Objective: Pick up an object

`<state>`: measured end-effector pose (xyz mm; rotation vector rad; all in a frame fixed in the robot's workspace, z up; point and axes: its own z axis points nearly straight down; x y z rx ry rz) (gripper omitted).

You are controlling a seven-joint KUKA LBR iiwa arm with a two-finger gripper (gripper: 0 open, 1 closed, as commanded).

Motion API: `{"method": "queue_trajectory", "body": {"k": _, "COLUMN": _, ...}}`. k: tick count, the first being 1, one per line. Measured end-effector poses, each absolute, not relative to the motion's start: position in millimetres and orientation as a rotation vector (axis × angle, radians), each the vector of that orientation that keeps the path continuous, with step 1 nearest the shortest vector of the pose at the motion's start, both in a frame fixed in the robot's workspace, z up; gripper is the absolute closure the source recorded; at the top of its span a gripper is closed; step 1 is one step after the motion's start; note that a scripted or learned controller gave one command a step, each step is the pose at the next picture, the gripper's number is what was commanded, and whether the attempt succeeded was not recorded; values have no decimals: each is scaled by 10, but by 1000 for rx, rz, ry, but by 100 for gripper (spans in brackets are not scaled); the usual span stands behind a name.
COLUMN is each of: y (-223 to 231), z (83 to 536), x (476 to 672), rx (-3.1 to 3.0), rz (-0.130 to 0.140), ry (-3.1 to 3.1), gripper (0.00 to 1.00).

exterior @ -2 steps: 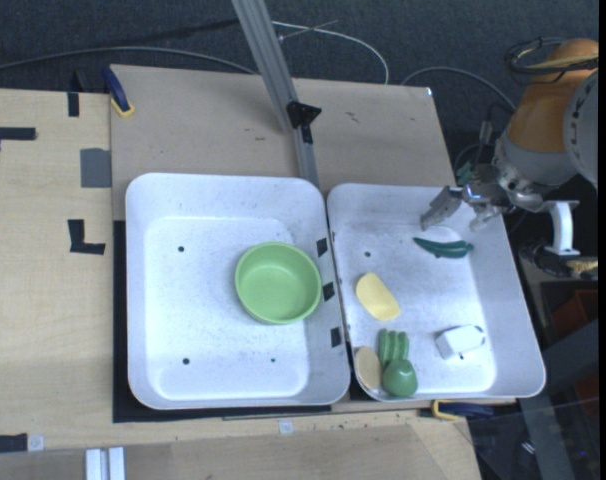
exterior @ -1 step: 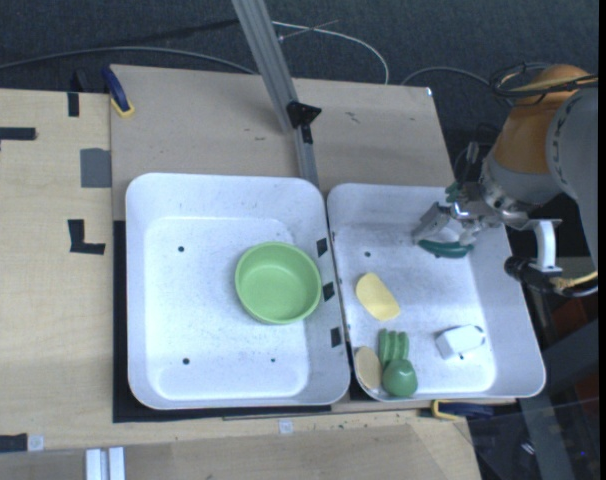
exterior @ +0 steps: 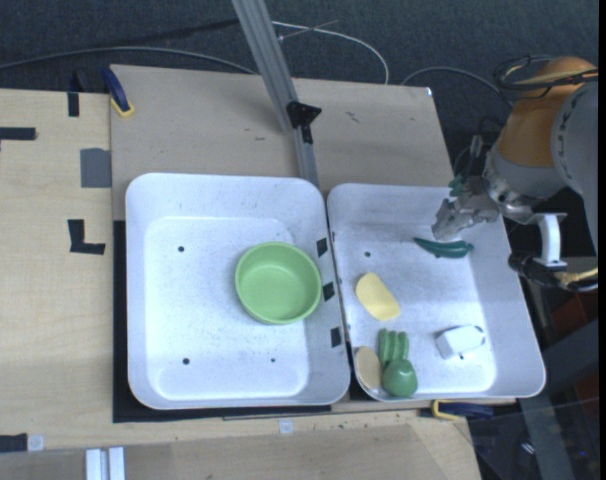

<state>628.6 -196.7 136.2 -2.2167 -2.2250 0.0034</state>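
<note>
A small dark green thing, long and thin, lies in the right bin, near its far right side. It looks like the thing the arm is going for. The gripper hangs right over it, at its far end, very close or maybe touching. From this slanted view I cannot tell which. I also cannot tell how the gripper is set, because its tip is small and blurry.

So the step in hand looks like the reach down for the grab. The lift is not done yet, since the green thing lies flat on the bin floor.

The next move needs care. The green thing is low and thin, so the gripper must go all the way down to the floor and close across the narrow way. If it stops too high, it will close on air.

Other things sit in the same bin, well apart from the gripper: a yellow lump in the middle, a green toy and a tan piece at the near edge, and a white thing near the front right. The left bin holds a green bowl.
</note>
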Motion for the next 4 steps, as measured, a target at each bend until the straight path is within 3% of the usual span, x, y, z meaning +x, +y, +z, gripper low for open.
{"method": "queue_trajectory", "body": {"k": 3, "y": -2060, "z": 2787, "x": 6394, "rx": -2222, "rz": -3, "ry": -2227, "gripper": 100}}
{"method": "queue_trajectory", "body": {"k": 4, "y": -1574, "z": 2828, "x": 6244, "rx": -2215, "rz": 0, "ry": -2226, "gripper": 100}}
